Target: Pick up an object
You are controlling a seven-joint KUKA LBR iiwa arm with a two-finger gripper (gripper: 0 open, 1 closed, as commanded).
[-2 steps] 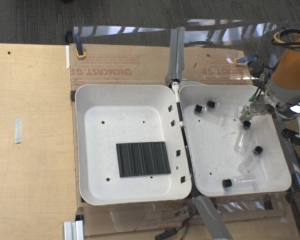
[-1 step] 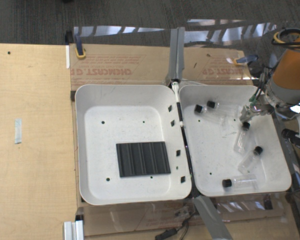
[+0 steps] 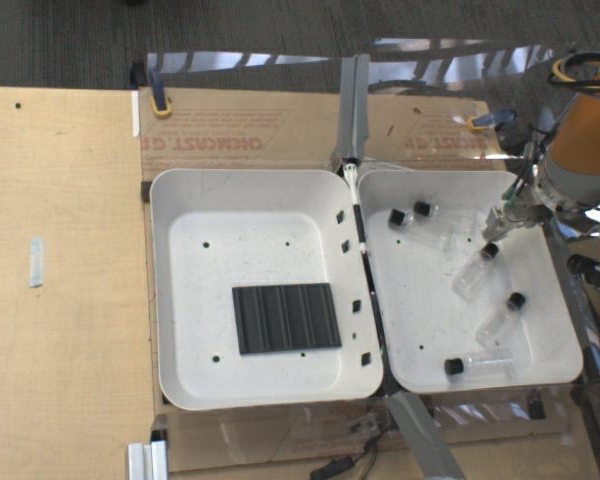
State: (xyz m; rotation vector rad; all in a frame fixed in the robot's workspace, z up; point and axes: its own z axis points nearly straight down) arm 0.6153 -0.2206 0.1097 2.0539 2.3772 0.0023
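A: What carries the bins?

B: A counter (image 3: 60, 218) of pale wood, with brown printed cardboard (image 3: 240, 133) under two shallow white bins side by side. Behind it lies dark carpet (image 3: 280, 13). A grey divider bar (image 3: 354, 108) runs between the bins at the back.

A: Contents of each bin?

B: Left bin (image 3: 180, 198): one dark ribbed slab (image 3: 285, 318), lying flat near the middle. Right bin (image 3: 420, 363): several clear vials with black caps, scattered well apart; one near the back (image 3: 412, 214), one at the front edge (image 3: 477, 366), one toward the right (image 3: 504, 313), and one mid-bin (image 3: 478, 265).

A: And the arm?

B: The arm enters from the right, orange band (image 3: 583, 140) above the wrist. Its gripper (image 3: 502, 218) sits low over the back right of the right bin, just above the mid-bin vial's black cap.

A: Jaws open or closed?

B: I cannot tell; they are too small and blurred from here. Whether they touch that vial is equally unclear.
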